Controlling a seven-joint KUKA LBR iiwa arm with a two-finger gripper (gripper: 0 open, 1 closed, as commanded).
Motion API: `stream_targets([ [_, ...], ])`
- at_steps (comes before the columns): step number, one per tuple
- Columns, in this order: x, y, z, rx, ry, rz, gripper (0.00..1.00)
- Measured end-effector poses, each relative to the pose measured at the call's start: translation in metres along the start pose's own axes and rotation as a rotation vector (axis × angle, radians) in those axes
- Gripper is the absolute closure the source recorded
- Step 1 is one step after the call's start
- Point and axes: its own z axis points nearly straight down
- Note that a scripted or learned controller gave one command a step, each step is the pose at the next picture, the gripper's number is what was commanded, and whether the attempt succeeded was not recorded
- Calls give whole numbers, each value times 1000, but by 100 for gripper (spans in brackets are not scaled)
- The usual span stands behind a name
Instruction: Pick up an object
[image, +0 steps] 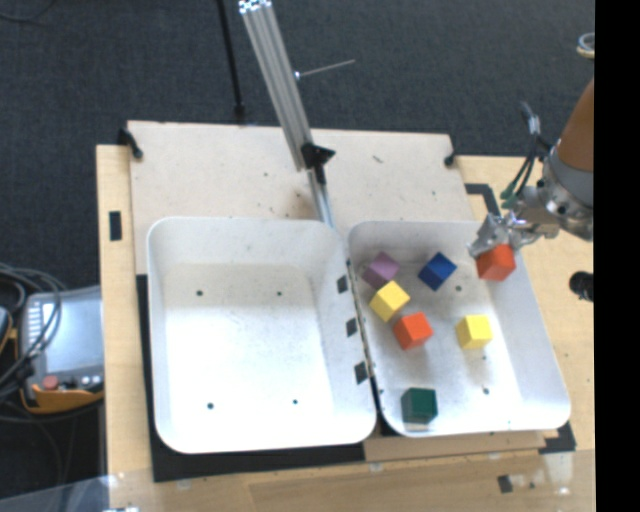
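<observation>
Up at about two o'clock over the right bin (545, 395), a red-orange cube (496, 262) sits pinched between the fingers of the gripper (497, 243). Below, at roughly seven o'clock from it, lie blue cube (437, 270), purple cube (381, 268), two yellow cubes (390, 299), an orange cube (412, 329) and a green cube (419, 405).

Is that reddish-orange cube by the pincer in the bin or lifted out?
Lifted, apparently: the reddish-orange cube sits at the pincer tip, over the right bin rim, away from the other cubes.
</observation>
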Motion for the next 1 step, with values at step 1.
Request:
stream_targets([
  [1,56,-10,11,6,3,-3,100],
])
